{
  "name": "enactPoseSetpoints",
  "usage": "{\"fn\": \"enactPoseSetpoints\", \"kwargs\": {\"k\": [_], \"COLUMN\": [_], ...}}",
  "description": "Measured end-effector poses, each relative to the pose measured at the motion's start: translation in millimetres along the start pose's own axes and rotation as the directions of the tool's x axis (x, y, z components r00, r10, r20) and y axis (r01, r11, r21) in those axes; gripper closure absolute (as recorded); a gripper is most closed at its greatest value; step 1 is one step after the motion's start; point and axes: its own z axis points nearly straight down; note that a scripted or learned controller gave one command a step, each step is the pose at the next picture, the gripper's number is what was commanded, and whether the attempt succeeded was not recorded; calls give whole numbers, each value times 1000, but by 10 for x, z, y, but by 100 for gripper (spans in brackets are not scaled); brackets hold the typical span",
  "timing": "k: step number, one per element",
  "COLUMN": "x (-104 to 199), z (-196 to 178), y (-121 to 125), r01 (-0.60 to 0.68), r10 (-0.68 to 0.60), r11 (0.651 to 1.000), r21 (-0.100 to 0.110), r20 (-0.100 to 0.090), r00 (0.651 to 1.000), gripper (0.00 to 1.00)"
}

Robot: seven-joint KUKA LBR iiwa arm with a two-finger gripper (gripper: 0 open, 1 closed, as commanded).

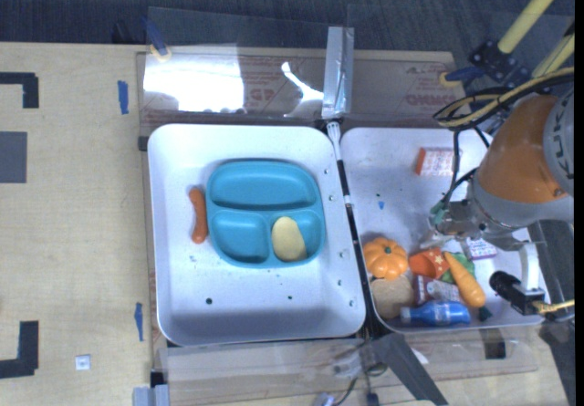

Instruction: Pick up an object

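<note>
Objects pile: toy foods crowd the right bin's [401, 144] near edge, at about 5 o'clock in the view.
Blue bottle [440, 313]: lies on its side nearest the bin's front rim.
Carrot [466, 280]: slanted, just above the bottle, beside a red-and-white packet [427, 288].
Pumpkin [386, 258]: orange, at the pile's 9 o'clock, above a tan round piece [391, 296].
Claw [453, 223]: hangs over the pile at its 12 o'clock; cannot tell how far open it is or whether it has hold of anything.
Left bin [173, 213]: holds a blue divided tray [260, 208] with a yellow potato-like piece [289, 238] in its lower right compartment; an orange hot dog [198, 214] lies just beside the tray at 9 o'clock.
Red-and-white box [435, 161]: far part of the right bin, well apart from the pile.
Desk [64, 213]: light wood, at 9 o'clock.
</note>
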Motion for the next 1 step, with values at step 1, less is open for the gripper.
{"fn": "enactPoseSetpoints", "kwargs": {"k": [1], "x": [345], "z": [-296], "y": [635], "r01": [91], "r10": [-91], "r11": [996], "r21": [9], "r20": [-4], "r00": [996], "gripper": [100]}}
